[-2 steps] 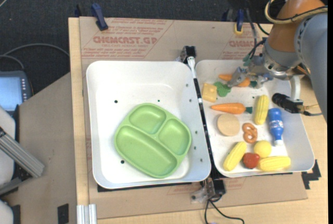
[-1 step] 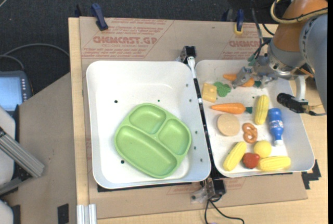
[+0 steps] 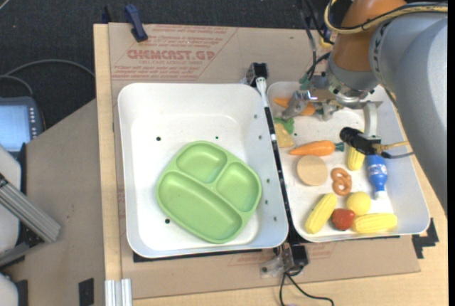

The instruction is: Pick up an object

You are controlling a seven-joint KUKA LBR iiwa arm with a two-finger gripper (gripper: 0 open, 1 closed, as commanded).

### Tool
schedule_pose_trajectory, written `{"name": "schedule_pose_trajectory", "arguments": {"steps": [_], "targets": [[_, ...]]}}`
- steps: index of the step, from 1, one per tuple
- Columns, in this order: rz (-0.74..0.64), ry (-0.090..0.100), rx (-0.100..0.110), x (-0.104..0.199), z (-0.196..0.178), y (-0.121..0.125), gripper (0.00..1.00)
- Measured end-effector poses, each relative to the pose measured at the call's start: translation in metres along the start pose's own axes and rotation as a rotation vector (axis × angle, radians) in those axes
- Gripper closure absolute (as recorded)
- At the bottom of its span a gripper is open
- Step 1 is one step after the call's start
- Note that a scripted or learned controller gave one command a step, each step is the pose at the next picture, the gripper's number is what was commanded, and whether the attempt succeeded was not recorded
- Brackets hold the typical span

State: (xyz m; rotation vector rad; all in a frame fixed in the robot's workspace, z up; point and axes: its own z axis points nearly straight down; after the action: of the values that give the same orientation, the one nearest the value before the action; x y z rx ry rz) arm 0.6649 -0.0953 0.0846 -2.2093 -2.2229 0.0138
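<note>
My gripper [image 3: 316, 104] hangs low in the far left corner of the right bin [image 3: 416, 206], under the orange-banded wrist [image 3: 362, 20]. An orange toy piece [image 3: 290, 105] lies right beside it on the left, partly hidden by it. Nearer the front lie a carrot [image 3: 313, 149], a tan round disc [image 3: 311, 171], a pretzel [image 3: 341, 181], a corn cob [image 3: 320, 212], a red tomato [image 3: 343, 219], a lemon [image 3: 359, 203] and a blue bottle [image 3: 377, 176]. I see nothing lifted off the bin floor.
The left bin [image 3: 135, 155] holds a green divided plate [image 3: 208, 191]. A black clip [image 3: 257, 73] sits on the wall between the bins. A small yellow-green piece [image 3: 284, 135] lies against that wall. A yellow banana-like toy [image 3: 375, 223] rests at the front right.
</note>
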Motion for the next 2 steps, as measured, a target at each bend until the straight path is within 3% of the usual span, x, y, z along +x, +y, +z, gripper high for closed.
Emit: {"name": "schedule_pose_trajectory", "arguments": {"steps": [1,2], "targets": [[0.004,-0.001,-0.03,0.01,-0.214,-0.05,0.0],[-0.003,0.001,-0.028,0.082,-0.303,0.002,0.0]]}}
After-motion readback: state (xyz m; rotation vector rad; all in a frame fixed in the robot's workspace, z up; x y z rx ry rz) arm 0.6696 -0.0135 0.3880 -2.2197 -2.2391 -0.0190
